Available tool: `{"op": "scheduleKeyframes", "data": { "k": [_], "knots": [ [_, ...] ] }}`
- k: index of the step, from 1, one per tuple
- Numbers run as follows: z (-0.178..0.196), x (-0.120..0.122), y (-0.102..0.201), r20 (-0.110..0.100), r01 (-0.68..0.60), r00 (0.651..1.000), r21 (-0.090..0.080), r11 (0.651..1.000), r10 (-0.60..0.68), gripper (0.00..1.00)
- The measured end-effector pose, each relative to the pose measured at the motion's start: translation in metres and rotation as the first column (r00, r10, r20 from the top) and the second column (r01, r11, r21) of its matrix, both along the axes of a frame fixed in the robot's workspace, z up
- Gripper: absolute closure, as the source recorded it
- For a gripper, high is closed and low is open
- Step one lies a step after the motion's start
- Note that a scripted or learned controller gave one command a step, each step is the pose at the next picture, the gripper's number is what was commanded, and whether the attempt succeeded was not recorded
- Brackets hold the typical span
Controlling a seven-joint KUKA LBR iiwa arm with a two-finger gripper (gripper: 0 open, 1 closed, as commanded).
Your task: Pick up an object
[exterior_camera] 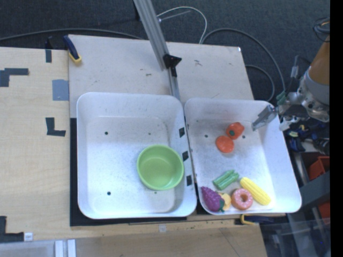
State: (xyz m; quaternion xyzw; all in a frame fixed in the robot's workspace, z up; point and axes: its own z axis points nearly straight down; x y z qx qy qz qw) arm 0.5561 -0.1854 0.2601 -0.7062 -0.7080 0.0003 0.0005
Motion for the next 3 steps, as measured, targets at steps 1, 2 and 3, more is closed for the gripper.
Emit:
{"op": "scheduleKeyframes", "data": {
  "k": [1, 2, 3],
  "knots": [
    [0.0, 0.0, 0.0, 0.0, 0.0, 1.0, 0.0, 1.0, 0.0, 0.0],
    [-0.043, -0.001, 0.001, -0.004, 0.001, 1.0, 0.0, 1.0, -0.001, 0.0],
    [-0.088, -0.001, 0.007, -0.005, 0.001, 1.0, 0.0, 1.0, -0.001, 0.0]
  ]
}}
